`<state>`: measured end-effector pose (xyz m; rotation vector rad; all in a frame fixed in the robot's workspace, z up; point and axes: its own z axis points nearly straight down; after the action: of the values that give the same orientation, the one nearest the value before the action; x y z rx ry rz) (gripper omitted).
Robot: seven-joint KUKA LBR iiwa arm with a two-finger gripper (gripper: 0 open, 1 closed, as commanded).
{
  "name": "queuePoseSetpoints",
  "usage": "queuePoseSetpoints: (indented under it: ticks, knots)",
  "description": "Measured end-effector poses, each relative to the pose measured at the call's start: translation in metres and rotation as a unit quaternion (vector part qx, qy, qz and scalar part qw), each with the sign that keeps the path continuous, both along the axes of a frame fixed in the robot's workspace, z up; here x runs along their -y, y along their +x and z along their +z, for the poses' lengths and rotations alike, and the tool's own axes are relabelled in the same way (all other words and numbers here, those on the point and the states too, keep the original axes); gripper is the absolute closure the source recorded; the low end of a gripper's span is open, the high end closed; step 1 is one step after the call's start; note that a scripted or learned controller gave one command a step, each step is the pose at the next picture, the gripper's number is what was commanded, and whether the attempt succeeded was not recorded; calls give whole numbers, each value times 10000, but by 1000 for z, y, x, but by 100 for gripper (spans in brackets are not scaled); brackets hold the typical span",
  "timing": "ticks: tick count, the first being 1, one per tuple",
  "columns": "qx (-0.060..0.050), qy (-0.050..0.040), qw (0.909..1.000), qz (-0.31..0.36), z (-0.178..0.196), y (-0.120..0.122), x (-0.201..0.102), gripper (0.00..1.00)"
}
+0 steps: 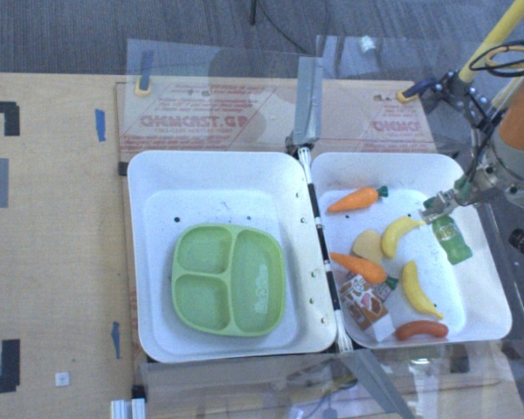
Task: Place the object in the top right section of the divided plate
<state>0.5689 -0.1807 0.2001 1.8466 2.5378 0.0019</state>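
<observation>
A light green divided plate (231, 279) lies in the left bin (148, 182), with two small sections on its left and one long section on its right, all bare. My gripper (438, 206) hangs over the right side of the right bin (493, 308). Directly below and touching its tip is a small green bottle (454, 243). Whether the bottle is gripped or only lying under the gripper cannot be made out.
The right bin also holds two carrots (354, 200) (360, 267), two bananas (398, 234) (417, 290), a pale potato (367, 244), a small carton (365, 299) and a red sausage (421, 330). A metal divider (307, 103) stands behind the bins.
</observation>
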Motion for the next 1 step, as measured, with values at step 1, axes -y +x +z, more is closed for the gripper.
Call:
queuePoseSetpoints:
  ticks: [1]
  knots:
    - [5, -5, 9999, 120, 55, 30, -24, 100]
